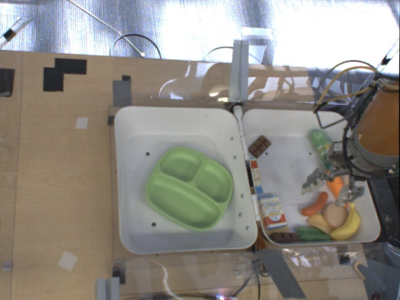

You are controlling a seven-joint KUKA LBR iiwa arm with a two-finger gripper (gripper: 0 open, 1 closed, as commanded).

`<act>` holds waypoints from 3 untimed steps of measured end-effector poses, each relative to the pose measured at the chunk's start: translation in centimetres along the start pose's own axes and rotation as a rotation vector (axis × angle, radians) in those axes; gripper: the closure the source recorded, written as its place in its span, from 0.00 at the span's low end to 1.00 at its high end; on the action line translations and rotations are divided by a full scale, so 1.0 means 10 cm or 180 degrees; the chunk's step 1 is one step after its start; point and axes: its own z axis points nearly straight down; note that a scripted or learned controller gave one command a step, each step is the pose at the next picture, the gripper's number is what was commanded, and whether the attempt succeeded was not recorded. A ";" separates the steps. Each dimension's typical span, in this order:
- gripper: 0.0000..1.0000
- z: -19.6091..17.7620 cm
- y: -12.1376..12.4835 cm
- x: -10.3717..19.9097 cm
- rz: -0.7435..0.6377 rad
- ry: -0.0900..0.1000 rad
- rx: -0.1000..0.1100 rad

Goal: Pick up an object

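My gripper (334, 186) hangs low over the right side of the right bin (284, 133), on the grey arm with its orange band (378, 127). It is open, with one finger (312, 181) to the left and the other to the right. A small orange piece (337, 185) lies between them, and I cannot tell if they touch it. Just below lie a red sausage (314, 203), a pale round fruit (334, 215), a banana (349, 224) and a green vegetable (312, 233). A green bottle (320, 141) lies just above the gripper.
The left bin (134, 230) holds a green divided plate (189, 187). In the right bin, a brown chocolate bar (259, 145) lies near the top left, a small carton (272, 210) by the divider, and a dark bar (284, 236) at the front edge. Cables loop above the arm.
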 end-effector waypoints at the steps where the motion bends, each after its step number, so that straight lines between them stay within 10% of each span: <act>1: 0.00 0.57 -0.51 0.13 -0.0036 -0.0008 0.0006; 2: 1.00 0.45 -0.53 0.11 -0.0028 -0.0019 0.0028; 3: 0.00 0.45 -0.53 0.11 -0.0026 -0.0020 0.0026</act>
